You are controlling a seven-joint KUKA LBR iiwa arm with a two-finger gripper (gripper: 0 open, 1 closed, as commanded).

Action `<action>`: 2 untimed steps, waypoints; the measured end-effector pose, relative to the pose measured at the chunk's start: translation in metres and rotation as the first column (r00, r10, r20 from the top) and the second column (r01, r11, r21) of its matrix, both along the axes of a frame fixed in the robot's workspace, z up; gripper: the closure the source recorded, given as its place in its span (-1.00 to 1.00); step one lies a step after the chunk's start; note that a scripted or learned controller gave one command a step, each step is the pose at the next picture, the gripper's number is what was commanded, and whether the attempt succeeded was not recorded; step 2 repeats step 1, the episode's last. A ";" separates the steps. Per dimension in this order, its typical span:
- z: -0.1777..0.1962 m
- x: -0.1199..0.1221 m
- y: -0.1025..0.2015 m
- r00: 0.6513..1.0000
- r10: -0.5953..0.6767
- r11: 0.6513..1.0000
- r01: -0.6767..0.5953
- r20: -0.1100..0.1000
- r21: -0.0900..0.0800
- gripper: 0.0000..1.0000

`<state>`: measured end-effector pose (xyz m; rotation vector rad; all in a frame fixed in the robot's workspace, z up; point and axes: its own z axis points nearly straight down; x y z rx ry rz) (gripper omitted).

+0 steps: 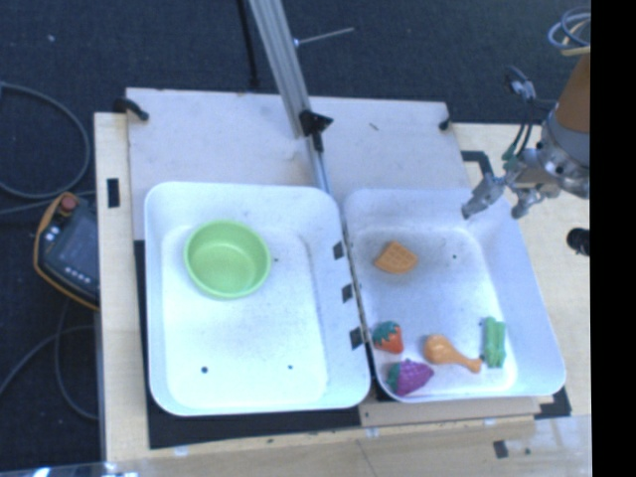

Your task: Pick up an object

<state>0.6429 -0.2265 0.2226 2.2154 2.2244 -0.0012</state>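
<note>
The surface (397, 142) is a pale board that fills the middle of the frame, and it carries two shallow white bins side by side. The left bin (248, 376) lies at the lower left of centre and the right bin (447, 222) at the lower right.

The arm (571, 107) enters at the upper right edge of the frame, with its orange band at the top and the grey wrist below it. It leans toward the left, and the jaws (500, 202) hang over the upper right corner of the right bin. The two fingers stand apart, spread, with nothing between them.

A green bowl (228, 257) sits upright in the upper left part of the left bin. In the right bin, an orange wedge (396, 258) lies near the upper middle. Along the lower edge are a green piece (493, 342), an orange drumstick-shaped toy (452, 353), a purple grape toy (409, 375) and a red strawberry toy (387, 337). All are well apart from the jaws.

No readable writing is visible.
</note>
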 end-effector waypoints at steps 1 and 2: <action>0.000 0.000 -0.001 1.000 0.001 1.000 -0.001 -0.001 -0.002 -1.00; 0.000 0.000 -0.001 1.000 0.001 1.000 -0.001 -0.001 -0.002 -1.00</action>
